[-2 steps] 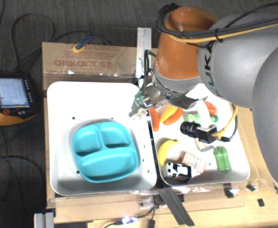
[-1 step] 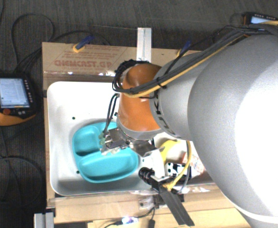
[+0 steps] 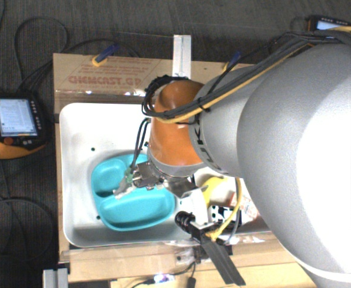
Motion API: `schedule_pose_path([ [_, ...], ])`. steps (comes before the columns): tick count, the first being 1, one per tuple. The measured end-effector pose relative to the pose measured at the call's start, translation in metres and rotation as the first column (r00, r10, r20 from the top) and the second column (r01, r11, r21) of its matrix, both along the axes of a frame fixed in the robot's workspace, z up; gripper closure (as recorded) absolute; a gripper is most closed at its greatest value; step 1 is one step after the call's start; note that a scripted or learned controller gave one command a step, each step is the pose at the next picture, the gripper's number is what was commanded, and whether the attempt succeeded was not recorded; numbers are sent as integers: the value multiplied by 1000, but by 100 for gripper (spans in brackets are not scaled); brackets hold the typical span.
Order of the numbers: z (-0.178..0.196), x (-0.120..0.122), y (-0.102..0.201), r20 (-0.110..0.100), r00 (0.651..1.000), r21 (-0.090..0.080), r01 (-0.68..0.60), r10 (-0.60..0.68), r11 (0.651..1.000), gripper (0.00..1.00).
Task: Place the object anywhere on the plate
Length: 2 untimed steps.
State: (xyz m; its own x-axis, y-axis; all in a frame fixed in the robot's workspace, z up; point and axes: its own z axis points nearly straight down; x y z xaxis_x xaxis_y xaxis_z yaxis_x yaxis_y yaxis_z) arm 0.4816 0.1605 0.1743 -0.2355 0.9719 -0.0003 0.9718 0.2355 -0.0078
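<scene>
A dark carpeted floor [image 3: 73, 17], crossed by black cables [image 3: 25, 35], surrounds a bench [image 3: 103, 77] topped with brown cardboard, on which a shallow white bin [image 3: 79, 131] is seen from above. A handheld control pendant [image 3: 12, 122] with a lit screen lies on the floor to the left of the bench. The right half of the view is taken up by the grey arm [image 3: 295, 161], whose orange band [image 3: 172, 128] sits above the wrist over the middle of the bin. Black and yellow cables [image 3: 247, 65] are strung along the arm toward the band.

Inside the bin, a turquoise plate [image 3: 133, 209] with two compartments is seen lying toward the lower middle, the smaller compartment at upper left and the larger at lower right. The pincer [image 3: 130, 182] is positioned directly over the plate, at the ridge between the two compartments, with metal parts visible just under the wrist. Whether its fingers are apart or together cannot be told, as they are largely hidden by the wrist. A small greenish item appears at the pincer's tip, too small to be identified. To the right of the plate, partly covered by the arm, a yellow object [image 3: 214, 191] is seen beside a white item with black markings [image 3: 220, 212].
</scene>
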Motion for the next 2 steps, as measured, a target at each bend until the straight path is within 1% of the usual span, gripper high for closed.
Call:
schedule_pose_path([
  [1, 7, -1, 1, -6, 1000, -1, -2, 2, 1000, 100],
  [2, 14, -2, 1, -12, 1000, -3, -3, 3, 1000, 100],
])
